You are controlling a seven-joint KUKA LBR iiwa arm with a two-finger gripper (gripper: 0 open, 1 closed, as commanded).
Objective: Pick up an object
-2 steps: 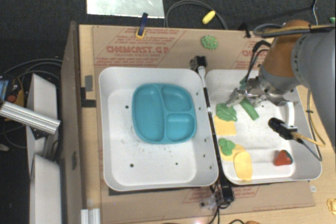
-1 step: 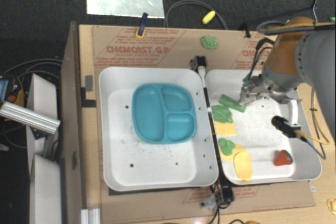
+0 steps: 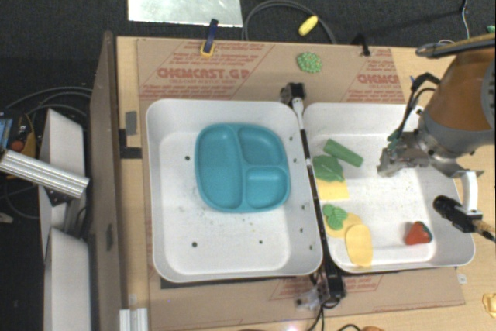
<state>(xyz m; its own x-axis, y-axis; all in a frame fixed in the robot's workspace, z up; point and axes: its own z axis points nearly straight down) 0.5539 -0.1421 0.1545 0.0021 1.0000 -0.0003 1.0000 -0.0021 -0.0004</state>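
The tool [image 3: 397, 159] is hovering over the right white bin [image 3: 449, 256]; I cannot tell its state. It should be centring above the green oblong block [image 3: 343, 152] before descending.

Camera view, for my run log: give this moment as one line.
gripper over right bin | nothing seen held | toys along its left side | red toy near front | blue tray in left bin

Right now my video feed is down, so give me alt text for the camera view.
The gripper hovers over the right bin, above its upper middle, with toy food in that bin: a green bean-like piece, a yellow block, a yellow oval piece and a red strawberry. The left bin holds a teal divided plate.
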